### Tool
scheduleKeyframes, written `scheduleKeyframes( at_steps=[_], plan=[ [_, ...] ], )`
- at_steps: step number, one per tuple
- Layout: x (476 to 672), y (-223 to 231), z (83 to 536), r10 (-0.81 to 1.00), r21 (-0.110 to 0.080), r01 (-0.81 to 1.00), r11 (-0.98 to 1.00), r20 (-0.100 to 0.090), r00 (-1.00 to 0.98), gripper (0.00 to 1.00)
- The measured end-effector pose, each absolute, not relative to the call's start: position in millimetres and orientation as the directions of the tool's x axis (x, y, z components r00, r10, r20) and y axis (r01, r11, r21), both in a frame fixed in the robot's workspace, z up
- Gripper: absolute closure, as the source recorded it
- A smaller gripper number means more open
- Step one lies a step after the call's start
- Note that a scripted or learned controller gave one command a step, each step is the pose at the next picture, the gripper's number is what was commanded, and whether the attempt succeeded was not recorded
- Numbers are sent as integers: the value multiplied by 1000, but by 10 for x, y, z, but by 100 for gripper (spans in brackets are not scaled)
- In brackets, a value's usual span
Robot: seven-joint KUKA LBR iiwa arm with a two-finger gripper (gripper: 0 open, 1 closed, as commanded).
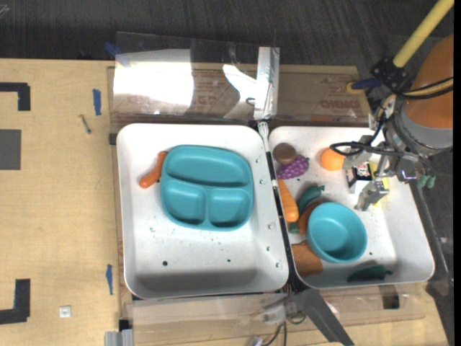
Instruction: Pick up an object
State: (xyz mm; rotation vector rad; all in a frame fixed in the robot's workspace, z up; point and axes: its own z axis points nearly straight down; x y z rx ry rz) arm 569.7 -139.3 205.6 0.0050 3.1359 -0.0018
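Gripper [372, 192] sits at right of frame, over the right bin [410, 229], fingers pointing down-left; can't tell how far apart they are, and nothing visible between them. Just left of it: orange ball [332, 159], apart from the fingers. Below-left, near the tips: teal bowl [336, 232], upright. Bare white floor lies right of and below the gripper, out to the bin's right wall. Left half of that bin is crowded: carrot [289, 202] along the divider, purple grapes [293, 167] and a brown round piece [284, 152] above it, a dark green item [311, 194] touching the bowl rim, a brown lump [306, 259] at bottom. Another dark green piece [370, 272] lies by the bottom edge. Left bin [144, 258] holds a teal divided plate [207, 186] with an orange sausage-shaped thing [152, 172] at its left edge; lower half open. Wooden bench [50, 193] left, dark carpet [216, 6] along top.
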Motion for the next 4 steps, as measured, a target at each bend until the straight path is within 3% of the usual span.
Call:
scheduleKeyframes(
  at_steps=[1, 2, 3, 4],
  plan=[
    [6087, -1971, 931, -14, -3, -14, 1000, -10, -1000, 0],
    [6119, -1951, 1057, -17, -5, -17, 1000, -19, -1000, 100],
    [6713, -2082, 2370, 76, -4, 76, 997, -23, -997, 100],
    [6506, -2225, 1350, -69, 2, -69, 998, 0, -998, 100]
  ],
)
